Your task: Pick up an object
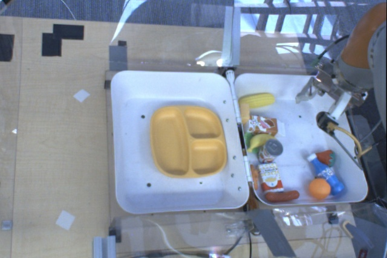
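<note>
- Nearest the camera, along the front wall of the right bin (360,193), lie a red sausage (282,196), an orange (319,189) and a blue bottle (326,173) with a white label; the orange touches the bottle's near end.
- Just behind the bottle sits a small red-orange piece (326,157), perhaps a strawberry or carrot.
- Against the same bin's left wall a red and white carton (270,176) lies beside the sausage, with a grey round can (273,148) just above it.
- Farther up that wall come a yellow-green banana (256,141), a brown snack packet (263,125) and, at the back, a corn cob (256,100).
- The left bin (133,130) holds a yellow divided tray (188,141) near its middle, well apart from the food.
- At the right bin's far right corner the jaws (317,89) hang over bare white floor, clear of every object; nothing shows between them, but I cannot tell how far apart they stand.
- The grey arm (363,51) with its orange band rises behind, over the wooden bench (54,148).
</note>
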`<state>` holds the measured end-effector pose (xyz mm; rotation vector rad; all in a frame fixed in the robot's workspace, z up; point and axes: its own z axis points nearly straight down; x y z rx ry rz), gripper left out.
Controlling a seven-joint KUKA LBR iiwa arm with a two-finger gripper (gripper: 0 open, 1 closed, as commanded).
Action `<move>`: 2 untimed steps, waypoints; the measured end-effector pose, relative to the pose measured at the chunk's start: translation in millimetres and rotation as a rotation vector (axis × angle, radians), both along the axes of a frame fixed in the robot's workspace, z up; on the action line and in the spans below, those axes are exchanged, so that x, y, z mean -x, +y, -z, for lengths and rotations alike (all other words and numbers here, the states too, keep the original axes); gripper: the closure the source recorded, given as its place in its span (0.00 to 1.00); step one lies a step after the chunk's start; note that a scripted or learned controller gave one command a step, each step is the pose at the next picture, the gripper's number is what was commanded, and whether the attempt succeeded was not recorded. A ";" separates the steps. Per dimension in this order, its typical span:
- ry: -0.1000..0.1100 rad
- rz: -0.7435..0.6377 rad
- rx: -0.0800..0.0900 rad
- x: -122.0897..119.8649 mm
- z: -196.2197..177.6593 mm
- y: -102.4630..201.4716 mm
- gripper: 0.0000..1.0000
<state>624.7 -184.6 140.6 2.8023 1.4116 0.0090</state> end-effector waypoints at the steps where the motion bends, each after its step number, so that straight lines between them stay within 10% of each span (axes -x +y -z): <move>1: 0.001 0.169 -0.001 12.3 -39.7 -11.6 0.00; 2: -0.005 0.309 -0.001 -0.8 -149.9 -16.7 0.00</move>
